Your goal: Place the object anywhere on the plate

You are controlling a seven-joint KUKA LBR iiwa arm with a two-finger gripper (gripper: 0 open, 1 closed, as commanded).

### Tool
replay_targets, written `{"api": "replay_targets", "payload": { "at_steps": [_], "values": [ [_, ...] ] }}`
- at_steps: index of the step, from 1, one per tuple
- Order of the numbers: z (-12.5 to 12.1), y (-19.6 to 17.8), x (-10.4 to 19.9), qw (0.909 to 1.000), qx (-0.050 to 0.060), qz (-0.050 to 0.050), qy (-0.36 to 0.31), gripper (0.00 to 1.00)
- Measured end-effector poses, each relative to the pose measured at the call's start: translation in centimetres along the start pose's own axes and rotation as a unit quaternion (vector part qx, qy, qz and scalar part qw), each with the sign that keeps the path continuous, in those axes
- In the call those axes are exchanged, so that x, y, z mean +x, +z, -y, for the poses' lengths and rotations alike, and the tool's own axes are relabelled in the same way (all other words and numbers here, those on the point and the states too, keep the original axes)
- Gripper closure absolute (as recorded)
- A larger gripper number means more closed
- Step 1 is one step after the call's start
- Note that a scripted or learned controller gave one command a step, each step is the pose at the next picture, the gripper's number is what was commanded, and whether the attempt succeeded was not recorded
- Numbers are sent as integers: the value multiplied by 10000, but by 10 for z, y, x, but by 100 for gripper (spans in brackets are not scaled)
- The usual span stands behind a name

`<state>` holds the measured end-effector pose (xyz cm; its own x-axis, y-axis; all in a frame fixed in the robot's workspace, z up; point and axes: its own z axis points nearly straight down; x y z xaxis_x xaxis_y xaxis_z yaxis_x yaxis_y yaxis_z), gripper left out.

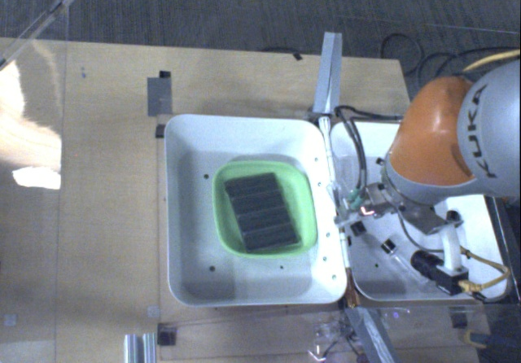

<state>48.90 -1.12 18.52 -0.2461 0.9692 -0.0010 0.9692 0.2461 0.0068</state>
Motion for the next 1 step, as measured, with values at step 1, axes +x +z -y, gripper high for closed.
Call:
{"api": "replay_targets", "payload": {
  "at_steps": [1],
  "values": [
    [0, 0, 0, 10000, -2, 1, 4, 0]
  ]
}}
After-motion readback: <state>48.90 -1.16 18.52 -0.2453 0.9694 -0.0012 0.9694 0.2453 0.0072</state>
